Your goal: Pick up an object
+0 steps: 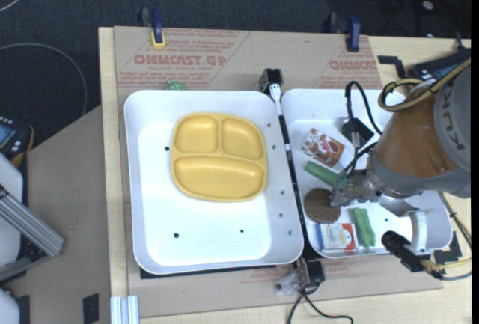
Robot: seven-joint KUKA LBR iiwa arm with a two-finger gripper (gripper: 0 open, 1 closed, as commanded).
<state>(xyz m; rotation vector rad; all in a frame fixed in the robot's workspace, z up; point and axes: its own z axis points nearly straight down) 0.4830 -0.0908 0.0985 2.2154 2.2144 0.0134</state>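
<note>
While the brown disc (319, 204) lies at the left side of the right bin (299, 102), just beside the dividing wall, the gripper (343, 191) hangs right at its far right edge; whether it pinches anything I cannot tell. A green piece (364, 226) and a flat red-and-white packet (336, 237) lie just near of it, and a printed packet (322, 147) lies farther off. Crowding is the risk: a descent could catch two things at once, or slide off the flat disc and push it against the wall. In the left bin (146, 188) sits a yellow divided plate (219, 156), well apart.
</note>
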